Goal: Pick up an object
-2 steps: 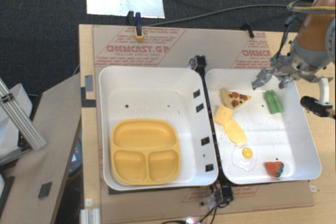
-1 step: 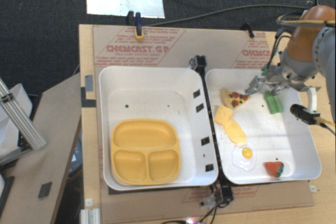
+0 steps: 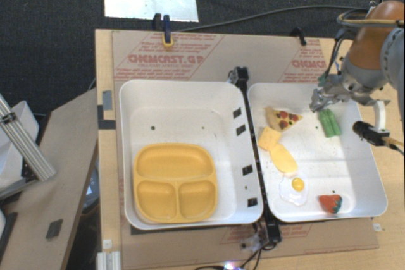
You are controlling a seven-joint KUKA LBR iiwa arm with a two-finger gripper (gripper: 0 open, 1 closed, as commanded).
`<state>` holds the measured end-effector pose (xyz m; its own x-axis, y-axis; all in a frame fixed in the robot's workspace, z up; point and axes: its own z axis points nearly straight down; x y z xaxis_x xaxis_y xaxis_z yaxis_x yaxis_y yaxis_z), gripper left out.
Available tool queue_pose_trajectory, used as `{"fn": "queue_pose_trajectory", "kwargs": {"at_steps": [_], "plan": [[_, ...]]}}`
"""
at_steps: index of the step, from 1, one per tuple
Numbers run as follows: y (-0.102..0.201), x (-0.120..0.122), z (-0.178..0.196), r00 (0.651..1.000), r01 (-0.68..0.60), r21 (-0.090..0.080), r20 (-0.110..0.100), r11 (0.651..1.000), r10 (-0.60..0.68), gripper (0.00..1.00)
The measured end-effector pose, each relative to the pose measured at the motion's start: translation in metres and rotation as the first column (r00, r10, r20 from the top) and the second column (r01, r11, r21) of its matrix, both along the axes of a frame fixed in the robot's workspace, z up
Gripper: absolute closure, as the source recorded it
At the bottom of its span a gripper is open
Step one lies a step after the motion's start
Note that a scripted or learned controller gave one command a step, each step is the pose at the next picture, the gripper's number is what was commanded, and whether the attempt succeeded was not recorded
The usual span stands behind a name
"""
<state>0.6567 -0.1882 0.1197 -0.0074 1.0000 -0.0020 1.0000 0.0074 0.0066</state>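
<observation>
The pincer [image 3: 321, 100] is hovering over the right bin [image 3: 370, 181] at its 1 o'clock corner; how wide it is standing I cannot tell. A green stick [image 3: 329, 123] is lying just below it, at 5 o'clock. A pizza slice [image 3: 282, 117] is sitting at 9 o'clock of the pincer. A fried egg [image 3: 294, 189] and a strawberry [image 3: 331, 202] are resting near the front wall. A yellow tray [image 3: 176, 183] is occupying the left bin [image 3: 183, 104].

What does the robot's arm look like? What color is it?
The arm is mostly grey and rounded, with a shiny orange band wrapped around it. At its end sits a small grey metal gripper. A black cable with a black-and-white plug hangs beside it.
</observation>
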Motion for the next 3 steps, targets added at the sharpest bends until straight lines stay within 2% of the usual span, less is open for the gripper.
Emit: {"fn": "queue_pose_trajectory", "kwargs": {"at_steps": [1,2,3], "plan": [[0.006,0.008,0.063,1.000,0.001,0.000,0.002,1.000,-0.001,1.00],[0.006,0.009,0.103,1.000,0.000,0.000,0.001,1.000,0.000,1.00],[0.059,0.003,0.115,1.000,-0.002,0.003,-0.003,1.000,0.002,1.00]]}}
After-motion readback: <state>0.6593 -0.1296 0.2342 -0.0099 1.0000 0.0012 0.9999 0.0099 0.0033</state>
